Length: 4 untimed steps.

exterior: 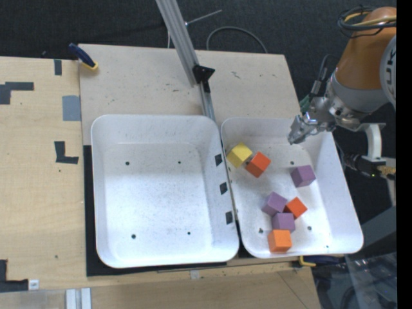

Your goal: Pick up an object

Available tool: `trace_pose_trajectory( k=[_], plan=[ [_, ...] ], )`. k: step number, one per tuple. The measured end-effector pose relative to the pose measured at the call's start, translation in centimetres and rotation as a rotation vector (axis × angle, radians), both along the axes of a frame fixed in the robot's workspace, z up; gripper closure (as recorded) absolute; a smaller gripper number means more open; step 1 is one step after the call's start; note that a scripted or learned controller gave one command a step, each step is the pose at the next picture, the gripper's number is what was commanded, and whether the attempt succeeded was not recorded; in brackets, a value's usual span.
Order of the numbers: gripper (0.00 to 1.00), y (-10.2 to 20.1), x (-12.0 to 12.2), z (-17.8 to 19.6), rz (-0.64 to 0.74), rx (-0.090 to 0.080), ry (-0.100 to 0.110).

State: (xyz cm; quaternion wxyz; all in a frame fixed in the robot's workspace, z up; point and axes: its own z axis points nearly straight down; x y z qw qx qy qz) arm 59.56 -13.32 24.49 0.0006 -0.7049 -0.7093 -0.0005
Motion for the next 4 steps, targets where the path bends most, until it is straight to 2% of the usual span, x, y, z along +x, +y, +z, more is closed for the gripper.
trace_pose_trajectory(
  k=[1, 2, 4],
  plan=[
    [1.00, 5.1, -0.4, 0.7, 0.001, 0.001, 0.001],
    [1.00, 10.2, -1.6, -0.8, 0.000, 0.000, 0.003],
    [1.00, 19.9, -4.9, -1.6, 0.001, 0.000, 0.003]
  ],
)
